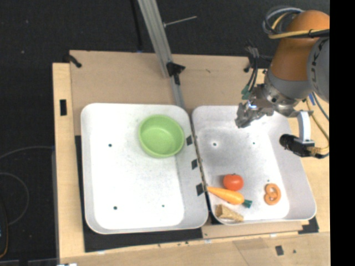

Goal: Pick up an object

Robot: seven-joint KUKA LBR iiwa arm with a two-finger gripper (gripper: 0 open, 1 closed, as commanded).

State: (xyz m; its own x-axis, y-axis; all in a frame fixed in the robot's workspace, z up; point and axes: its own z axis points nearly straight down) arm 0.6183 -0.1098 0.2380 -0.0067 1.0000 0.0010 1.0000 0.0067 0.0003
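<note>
The arm stood at the reaching stage of the pick, by the look of it: the gripper (244, 118) hung over the far end of the right bin (288, 165), with nothing visible between its fingers. Whether the jaws were spread or closed could not be told from this slanted view, since the fingertips were small and dark against the bin floor.

Nothing lay directly beneath the jaws. All 4 candidate objects sat well apart from them, toward the near end of the same bin: a red tomato (233, 182), an orange carrot (226, 194) just beside and in front of it, a tan wedge-shaped piece (228, 213) nearest the front rim, and a small orange pretzel-like ring (272, 194) off to the side of the tomato.

The next move probably called for carrying the jaws nearer the front rim, settling over 1 object, and descending. The tomato and carrot sat close together, so a clean straddle could be awkward there.

The left bin (111, 170) held 1 green bowl (161, 136), upright, well away from the jaws.
</note>
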